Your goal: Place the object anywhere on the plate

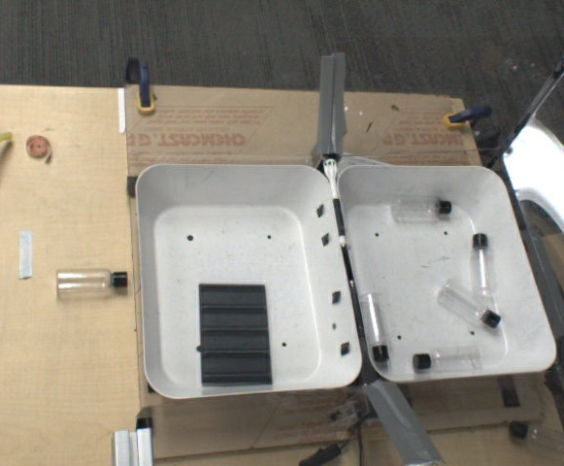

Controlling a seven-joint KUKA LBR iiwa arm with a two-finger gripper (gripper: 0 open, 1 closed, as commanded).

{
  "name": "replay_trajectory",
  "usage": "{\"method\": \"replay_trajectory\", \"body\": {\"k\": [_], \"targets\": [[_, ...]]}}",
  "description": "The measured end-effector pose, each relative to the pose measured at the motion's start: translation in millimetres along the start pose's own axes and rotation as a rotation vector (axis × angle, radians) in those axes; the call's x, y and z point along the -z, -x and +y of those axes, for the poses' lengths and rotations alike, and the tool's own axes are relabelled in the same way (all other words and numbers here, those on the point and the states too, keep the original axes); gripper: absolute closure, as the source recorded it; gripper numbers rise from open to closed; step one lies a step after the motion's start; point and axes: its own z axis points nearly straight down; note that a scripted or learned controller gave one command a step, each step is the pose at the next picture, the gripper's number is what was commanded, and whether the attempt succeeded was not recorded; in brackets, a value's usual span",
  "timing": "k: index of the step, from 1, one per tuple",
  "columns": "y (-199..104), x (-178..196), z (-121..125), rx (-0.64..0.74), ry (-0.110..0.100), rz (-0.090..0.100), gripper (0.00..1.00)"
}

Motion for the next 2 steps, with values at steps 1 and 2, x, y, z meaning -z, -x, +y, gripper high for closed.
{"method": "replay_trajectory", "body": {"k": [1,2], "targets": [[-107,-22,-4,0.001,0.0,0.0,0.0],[-67,0,16,-0.032,0.0,0.001,0.0]]}}
